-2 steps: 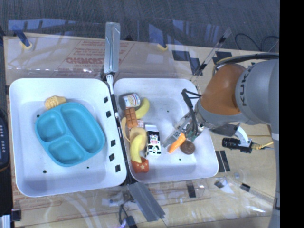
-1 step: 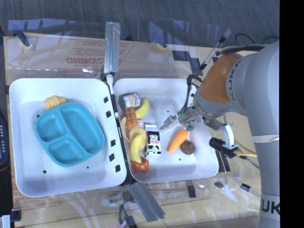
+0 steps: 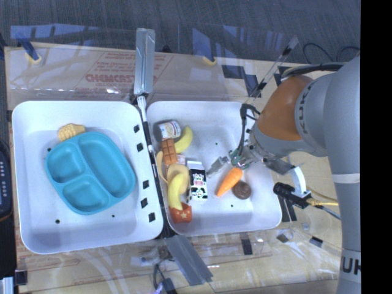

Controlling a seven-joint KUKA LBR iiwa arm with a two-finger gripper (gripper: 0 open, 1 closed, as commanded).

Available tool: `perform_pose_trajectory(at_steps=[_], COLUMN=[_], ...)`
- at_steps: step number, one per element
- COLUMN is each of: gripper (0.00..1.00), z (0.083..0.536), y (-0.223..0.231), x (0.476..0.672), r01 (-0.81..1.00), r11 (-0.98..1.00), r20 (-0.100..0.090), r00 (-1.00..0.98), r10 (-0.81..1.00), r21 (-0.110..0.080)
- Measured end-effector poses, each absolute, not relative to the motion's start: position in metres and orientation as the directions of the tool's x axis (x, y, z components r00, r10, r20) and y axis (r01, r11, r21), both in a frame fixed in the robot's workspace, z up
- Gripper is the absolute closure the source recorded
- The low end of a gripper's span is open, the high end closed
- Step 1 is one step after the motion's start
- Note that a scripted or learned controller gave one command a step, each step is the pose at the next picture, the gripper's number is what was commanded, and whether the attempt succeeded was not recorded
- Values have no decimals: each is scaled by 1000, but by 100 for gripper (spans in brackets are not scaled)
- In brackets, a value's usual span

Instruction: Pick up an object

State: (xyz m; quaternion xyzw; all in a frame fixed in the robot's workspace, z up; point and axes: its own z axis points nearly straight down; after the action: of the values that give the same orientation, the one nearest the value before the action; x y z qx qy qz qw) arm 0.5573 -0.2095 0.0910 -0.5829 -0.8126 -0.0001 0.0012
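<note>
Orange carrot lying tilted in the right bin, thick end up-right, tip down-left, brown round piece just beside it

A robot lab: a grey industrial arm, two white bins with toy food, taped cables.

floor: dark grey carpet | bench: pale wood, clear plastic sheet, blue tape
</note>
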Motion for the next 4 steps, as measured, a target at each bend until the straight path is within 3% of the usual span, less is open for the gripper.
perform_pose_trajectory(at_steps=[1, 2, 3, 4], gripper=[100, 0, 100, 100], z=[99, 98, 105, 142], y=[-209, -209, -208, -210], x=[557, 557, 557, 657], r01=[946, 946, 944, 912], r11=[325, 325, 328, 409], r20=[5, 5, 9, 1], r00=[-325, -325, -328, -409], r10=[946, 946, 944, 912], r21=[-5, -5, -9, 0])
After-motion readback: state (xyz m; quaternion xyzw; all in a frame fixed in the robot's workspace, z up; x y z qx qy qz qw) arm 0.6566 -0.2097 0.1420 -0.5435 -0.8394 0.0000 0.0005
